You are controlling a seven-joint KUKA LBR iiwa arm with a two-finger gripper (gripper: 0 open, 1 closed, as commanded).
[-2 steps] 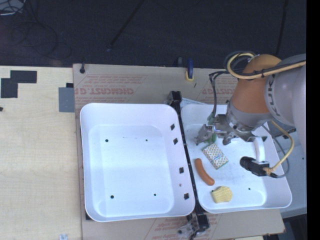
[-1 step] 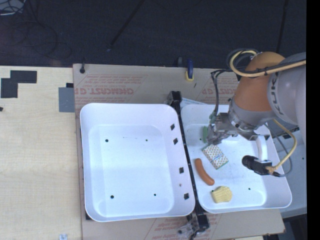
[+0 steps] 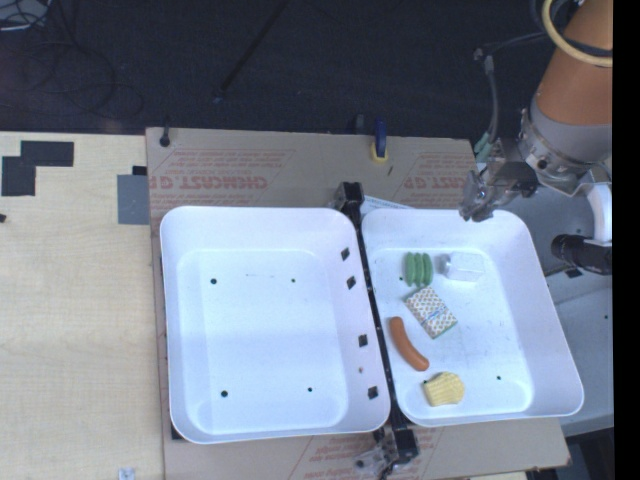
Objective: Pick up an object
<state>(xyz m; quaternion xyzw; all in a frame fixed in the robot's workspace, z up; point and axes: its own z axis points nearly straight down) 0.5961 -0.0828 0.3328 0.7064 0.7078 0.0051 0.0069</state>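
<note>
Smooth orange sausage (image 3: 408, 343), ridged yellow corn (image 3: 443, 389)

The grey arm (image 3: 570, 88) reaches in from the right, orange band uppermost. Its gripper (image 3: 478, 206) hangs low, pointing down-left.

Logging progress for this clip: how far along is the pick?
Nothing looks picked yet. The gripper sits over the right bin's far rim. The green item, patterned box, orange sausage and yellow piece all lie in that bin. Reaching, grasping and lifting remain.
</note>
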